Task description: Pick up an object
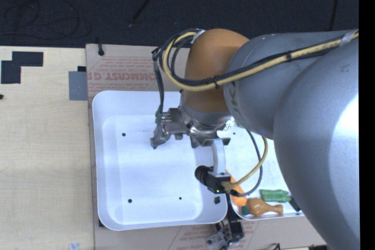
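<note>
Toy [262, 206], tan, pear-shaped, orange toward one end, lying at near edge of right bin [241, 213], just beside green piece [274, 195]. Gripper [157, 140] well apart to left, over left bin [135, 175]; clenched or released, cannot tell.

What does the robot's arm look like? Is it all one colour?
No. The arm is big, round and smooth grey, with a shiny orange band near the wrist. Yellow and black cables loop beside the orange part, and one yellow cable runs along the grey arm. The gripper at the end is small and made of dark grey metal.
</note>
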